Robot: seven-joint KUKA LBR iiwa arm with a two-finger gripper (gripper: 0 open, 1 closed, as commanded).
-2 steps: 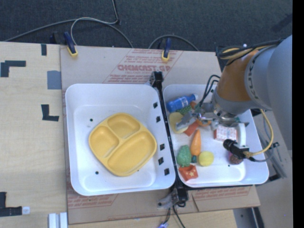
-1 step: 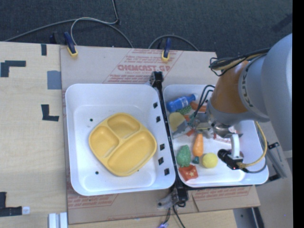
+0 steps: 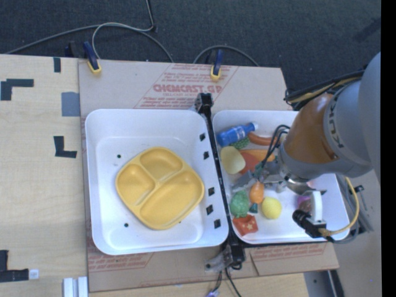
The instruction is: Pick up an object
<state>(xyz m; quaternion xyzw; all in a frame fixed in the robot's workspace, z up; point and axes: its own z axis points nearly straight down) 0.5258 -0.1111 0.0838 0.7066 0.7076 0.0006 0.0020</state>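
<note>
We are seeing a red packet [image 3: 245, 225] lying at the right bin's [image 3: 337, 228] six o'clock edge, a green lump [image 3: 239, 203] just above it, and a yellow ball [image 3: 271, 208] at its three o'clock. The hand [image 3: 265, 179] is hanging over the small orange piece [image 3: 257, 192]; we cannot tell its grip. Farther off, at twelve o'clock, a blue bottle [image 3: 236, 133] is lying. The left bin [image 3: 99, 166] is holding a yellow divided plate [image 3: 159, 187].
</note>
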